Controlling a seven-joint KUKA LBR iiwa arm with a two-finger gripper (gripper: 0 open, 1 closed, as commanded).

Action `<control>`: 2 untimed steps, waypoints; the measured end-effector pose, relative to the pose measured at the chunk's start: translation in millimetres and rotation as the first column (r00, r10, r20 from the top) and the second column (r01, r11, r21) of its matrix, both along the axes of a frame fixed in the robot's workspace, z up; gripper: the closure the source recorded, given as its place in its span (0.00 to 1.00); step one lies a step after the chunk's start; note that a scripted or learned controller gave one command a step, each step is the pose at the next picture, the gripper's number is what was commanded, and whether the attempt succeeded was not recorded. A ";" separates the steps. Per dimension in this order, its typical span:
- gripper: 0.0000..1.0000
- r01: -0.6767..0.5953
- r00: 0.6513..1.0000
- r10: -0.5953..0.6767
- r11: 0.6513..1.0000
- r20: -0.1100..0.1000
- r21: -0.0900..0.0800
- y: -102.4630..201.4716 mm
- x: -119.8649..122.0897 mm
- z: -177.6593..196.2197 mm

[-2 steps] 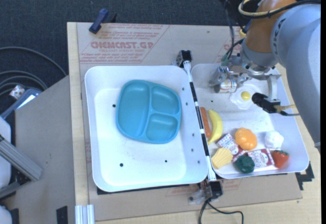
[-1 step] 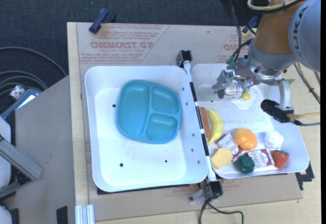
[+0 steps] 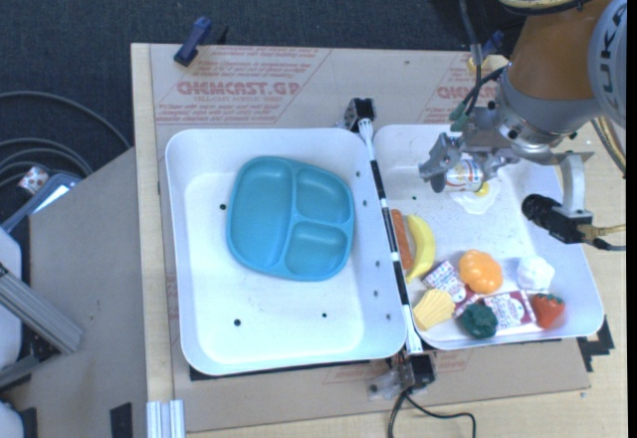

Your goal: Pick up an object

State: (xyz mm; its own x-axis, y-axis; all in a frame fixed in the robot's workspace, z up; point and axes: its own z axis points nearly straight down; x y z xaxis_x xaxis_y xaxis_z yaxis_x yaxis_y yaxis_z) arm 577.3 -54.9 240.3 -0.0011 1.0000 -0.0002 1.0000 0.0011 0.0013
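Camera view: we logged the pincer [image 3: 460, 170] low in the right bin [image 3: 587, 312], over a small white-and-yellow object [image 3: 474, 189] near the back wall; we could not tell whether it gripped anything. Banana [image 3: 422, 245], orange [image 3: 481, 271] and strawberry [image 3: 547, 309] lay nearer the front (left bin [image 3: 199, 327] held a blue tray [image 3: 290, 218]).

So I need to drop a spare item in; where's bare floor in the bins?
Left bin: bare all around the blue plate, widest along the front. Right bin: a bare patch mid-bin between the hand and the orange. Its front is crowded with toy food, with the banana by the divider.
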 end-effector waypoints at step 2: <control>1.00 0.002 1.000 -0.002 1.000 0.001 -0.001 -24.6 9.9 15.6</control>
